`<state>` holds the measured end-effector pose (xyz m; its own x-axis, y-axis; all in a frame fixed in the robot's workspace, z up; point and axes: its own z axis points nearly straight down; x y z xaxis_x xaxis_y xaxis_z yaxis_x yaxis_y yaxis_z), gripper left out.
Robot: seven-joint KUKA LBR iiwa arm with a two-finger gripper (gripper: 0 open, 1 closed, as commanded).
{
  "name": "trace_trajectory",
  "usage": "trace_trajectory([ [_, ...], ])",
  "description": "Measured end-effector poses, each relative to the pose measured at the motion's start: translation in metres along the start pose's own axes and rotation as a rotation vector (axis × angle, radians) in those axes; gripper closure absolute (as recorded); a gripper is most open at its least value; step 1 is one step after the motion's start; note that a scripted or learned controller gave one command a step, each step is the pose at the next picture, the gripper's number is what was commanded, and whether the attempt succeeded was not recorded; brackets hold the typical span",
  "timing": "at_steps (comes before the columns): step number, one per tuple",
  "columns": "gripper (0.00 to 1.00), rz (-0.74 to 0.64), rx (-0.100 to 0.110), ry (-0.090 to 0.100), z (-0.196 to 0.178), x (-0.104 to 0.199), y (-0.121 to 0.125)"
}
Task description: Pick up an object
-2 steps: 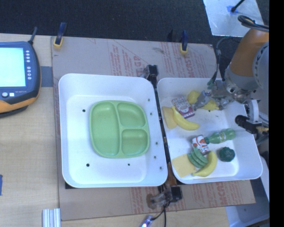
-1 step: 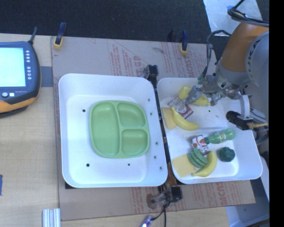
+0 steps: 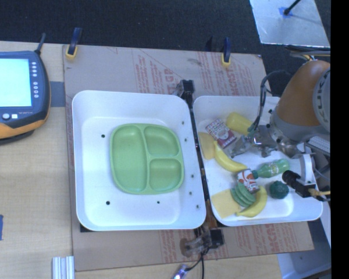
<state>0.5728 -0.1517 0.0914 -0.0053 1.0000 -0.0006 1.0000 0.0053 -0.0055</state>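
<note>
The right bin (image 3: pixel 305 214) holds several small items: a yellow banana (image 3: pixel 225 159), a red and white snack packet (image 3: pixel 220 132), a yellow block (image 3: pixel 239 122), a green bottle (image 3: pixel 269 170) with a red label, a dark green ball (image 3: pixel 278 189) and a green and yellow bundle (image 3: pixel 246 200). My gripper (image 3: pixel 243 147) hangs low over the middle of this bin, just right of the banana and below the packet. The arm's orange band (image 3: pixel 302 95) rises behind it and hides the bin's far right corner.
The left bin (image 3: pixel 90 156) holds a light green divided plate (image 3: pixel 146 157). A tablet pendant (image 3: pixel 14 92) lies at the far left of the bench. Clamps (image 3: pixel 187 88) sit between the bins at the back and front.
</note>
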Motion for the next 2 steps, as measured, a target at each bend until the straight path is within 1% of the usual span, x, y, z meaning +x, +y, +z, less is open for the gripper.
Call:
trace_trajectory([
  [1, 0.0, 0.002, 0.012, 0.003, 0.001, 0.055, 0.074],
  [2, 0.0, 0.007, 0.022, 0.007, 0.003, 0.042, 0.079],
])
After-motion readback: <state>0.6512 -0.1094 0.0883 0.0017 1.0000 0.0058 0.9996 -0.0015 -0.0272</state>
